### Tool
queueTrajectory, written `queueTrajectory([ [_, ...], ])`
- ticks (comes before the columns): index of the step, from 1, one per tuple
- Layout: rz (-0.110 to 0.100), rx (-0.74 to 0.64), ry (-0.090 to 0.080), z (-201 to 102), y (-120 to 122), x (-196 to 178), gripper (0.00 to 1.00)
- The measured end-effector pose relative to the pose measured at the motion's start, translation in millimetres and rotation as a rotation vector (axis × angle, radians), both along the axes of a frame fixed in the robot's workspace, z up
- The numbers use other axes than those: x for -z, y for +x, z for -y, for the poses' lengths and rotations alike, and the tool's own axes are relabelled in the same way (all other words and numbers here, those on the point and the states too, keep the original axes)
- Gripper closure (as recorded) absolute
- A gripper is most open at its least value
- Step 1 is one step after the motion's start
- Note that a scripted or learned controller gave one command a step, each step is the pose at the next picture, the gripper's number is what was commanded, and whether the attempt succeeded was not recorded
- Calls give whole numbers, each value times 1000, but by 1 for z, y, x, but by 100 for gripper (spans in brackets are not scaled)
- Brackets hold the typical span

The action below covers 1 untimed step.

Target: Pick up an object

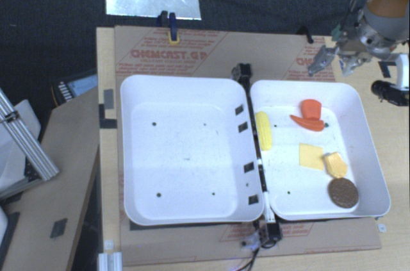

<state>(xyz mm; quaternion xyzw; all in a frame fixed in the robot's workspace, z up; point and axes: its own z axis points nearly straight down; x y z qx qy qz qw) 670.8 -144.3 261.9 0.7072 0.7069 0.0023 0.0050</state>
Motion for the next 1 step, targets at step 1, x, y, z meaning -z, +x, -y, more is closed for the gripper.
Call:
queueTrajectory([
  [1, -5, 2, 0, 54, -2, -18, 0],
])
